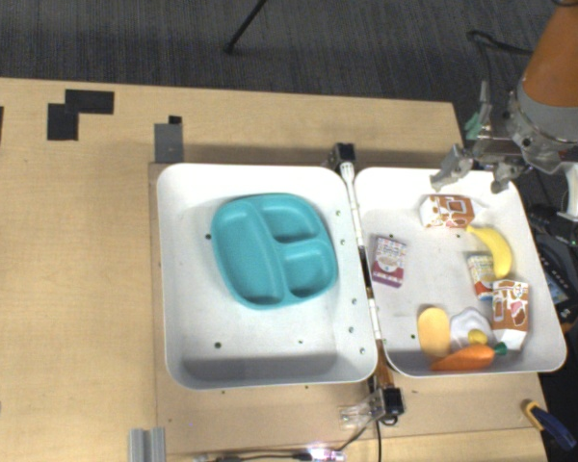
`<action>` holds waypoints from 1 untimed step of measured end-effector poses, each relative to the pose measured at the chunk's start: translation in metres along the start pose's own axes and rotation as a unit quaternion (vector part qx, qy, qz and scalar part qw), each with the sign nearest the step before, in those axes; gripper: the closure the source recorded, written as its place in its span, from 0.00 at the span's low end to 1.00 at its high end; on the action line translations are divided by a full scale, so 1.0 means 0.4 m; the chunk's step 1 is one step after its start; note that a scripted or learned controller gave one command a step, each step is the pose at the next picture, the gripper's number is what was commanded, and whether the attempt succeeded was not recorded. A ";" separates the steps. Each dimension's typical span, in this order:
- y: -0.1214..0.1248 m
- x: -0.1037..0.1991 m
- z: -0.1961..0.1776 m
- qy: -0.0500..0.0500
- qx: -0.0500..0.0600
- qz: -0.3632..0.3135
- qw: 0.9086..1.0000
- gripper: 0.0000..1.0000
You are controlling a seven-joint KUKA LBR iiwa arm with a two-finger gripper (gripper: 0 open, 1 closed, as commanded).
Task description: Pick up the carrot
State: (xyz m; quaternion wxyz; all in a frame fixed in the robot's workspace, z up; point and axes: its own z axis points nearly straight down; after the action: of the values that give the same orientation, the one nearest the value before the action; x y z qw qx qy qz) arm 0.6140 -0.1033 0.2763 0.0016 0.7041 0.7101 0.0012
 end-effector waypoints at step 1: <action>-0.123 0.050 0.163 0.000 0.002 -0.011 1.000 0.00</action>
State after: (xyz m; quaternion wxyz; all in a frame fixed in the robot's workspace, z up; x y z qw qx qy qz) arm 0.5650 -0.0836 0.2108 -0.0001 0.6963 0.7177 -0.0002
